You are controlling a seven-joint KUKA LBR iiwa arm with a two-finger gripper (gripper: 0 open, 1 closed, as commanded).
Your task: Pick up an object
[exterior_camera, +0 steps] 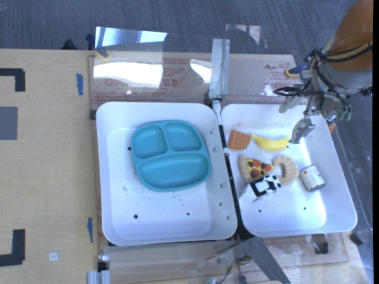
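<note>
The right bin (331, 218) holds several small toys. An orange waffle square (239, 139) lies beside a yellow banana (270, 141). Below them lie a pizza slice (254, 168), a tan ring-shaped pastry (289, 169), a black-and-white block (266, 185) and a small pale cylinder (312, 178). My gripper (301, 130) hangs over the bin's far right part, just right of the banana's tip and above the pastry. Nothing is seen held in it.
The left bin (118, 218) holds a blue divided plate (170, 155). A clear panel (177, 76) and a metal post (219, 67) stand behind the bins. A wooden bench (41, 158) extends to the left.
</note>
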